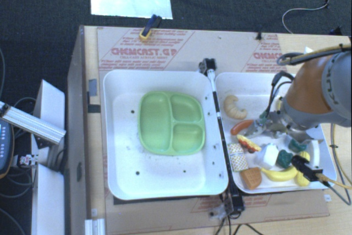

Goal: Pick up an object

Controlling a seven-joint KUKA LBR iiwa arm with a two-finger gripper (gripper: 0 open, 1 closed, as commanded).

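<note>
Gripper (pixel 263 128) state cannot be told, low in right bin (pixel 324 173) near red sausage (pixel 242 127); sausage looks light, smooth, likely slippery, best pinched across its middle, just below croissant (pixel 235 107).

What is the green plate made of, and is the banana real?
The green plate looks like smooth moulded plastic: an even colour with raised dividers. The banana is probably a plastic toy too, uniformly bright yellow and slightly glossy, though that's hard to confirm from here.
</note>
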